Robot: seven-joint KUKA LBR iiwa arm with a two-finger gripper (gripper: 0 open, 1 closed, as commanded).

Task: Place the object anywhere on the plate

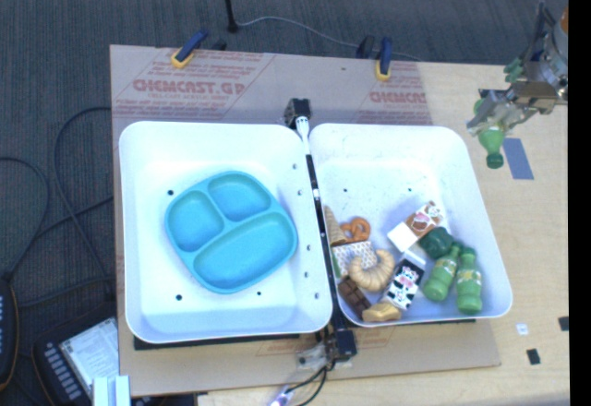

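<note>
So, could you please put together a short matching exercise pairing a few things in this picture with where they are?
Things:
1. blue plate
2. green bottles
3. gripper
4. pretzel

Places:
A. near the dividing wall of the right bin
B. above the bench, beyond the right bin's far right corner
C. in the left bin
D. near the right wall of the right bin

Pairs: 1-C, 2-D, 3-B, 4-A
</note>
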